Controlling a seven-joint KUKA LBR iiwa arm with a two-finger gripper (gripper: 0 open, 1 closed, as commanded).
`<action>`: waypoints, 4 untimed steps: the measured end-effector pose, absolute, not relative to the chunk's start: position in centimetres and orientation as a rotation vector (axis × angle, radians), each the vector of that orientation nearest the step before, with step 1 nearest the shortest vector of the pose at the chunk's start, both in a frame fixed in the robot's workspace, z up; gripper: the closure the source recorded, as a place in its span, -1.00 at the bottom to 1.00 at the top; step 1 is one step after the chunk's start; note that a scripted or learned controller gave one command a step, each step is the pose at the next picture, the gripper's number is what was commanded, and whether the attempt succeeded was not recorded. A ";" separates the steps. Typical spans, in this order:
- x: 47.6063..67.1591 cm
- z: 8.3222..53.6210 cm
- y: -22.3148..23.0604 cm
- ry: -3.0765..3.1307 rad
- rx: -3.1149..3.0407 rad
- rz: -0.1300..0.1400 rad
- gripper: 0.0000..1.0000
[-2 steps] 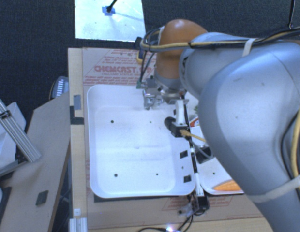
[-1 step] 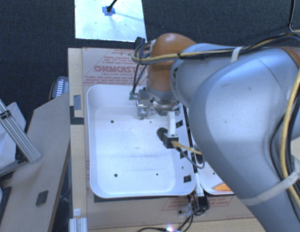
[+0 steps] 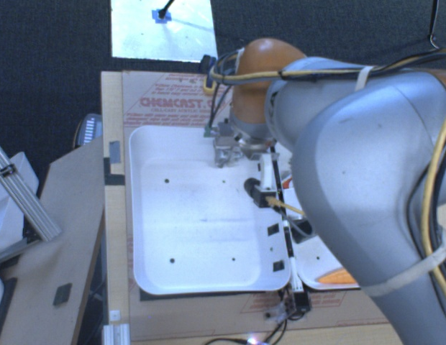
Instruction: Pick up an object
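at the far left a pale metal rail (image 3: 18, 192) lies slanted on a tan board (image 3: 68, 214). next comes the left bin (image 3: 147, 264), white and shallow, its floor marked by a few small dark dots. behind it a cardboard sheet (image 3: 165, 99) carries red print reading "chemcast", with smaller lines too blurred to read. the gripper (image 3: 224, 153) hangs over the bin's far right corner, under the orange band (image 3: 262, 63); whether anything is clamped in it cannot be told. an orange object (image 3: 337, 277) shows as a sliver in the right bin (image 3: 318, 254), its long axis running roughly left to right; the grey arm (image 3: 367, 178) hides most of it and most of that bin.
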State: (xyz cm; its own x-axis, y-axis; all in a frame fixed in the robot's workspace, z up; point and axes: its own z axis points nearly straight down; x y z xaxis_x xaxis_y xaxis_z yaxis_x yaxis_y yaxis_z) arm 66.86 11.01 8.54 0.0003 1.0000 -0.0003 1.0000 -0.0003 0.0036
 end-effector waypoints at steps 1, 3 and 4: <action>66.9 8.5 14.7 2.228 2.214 0.006 1.00; 66.9 8.5 16.9 2.226 2.214 0.004 1.00; 67.0 11.6 17.8 2.227 2.214 0.007 1.00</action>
State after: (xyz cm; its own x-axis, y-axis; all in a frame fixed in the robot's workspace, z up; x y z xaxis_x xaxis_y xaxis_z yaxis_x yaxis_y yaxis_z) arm 66.95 17.80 11.57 -0.0057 1.0000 0.0020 1.0000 0.0057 0.0043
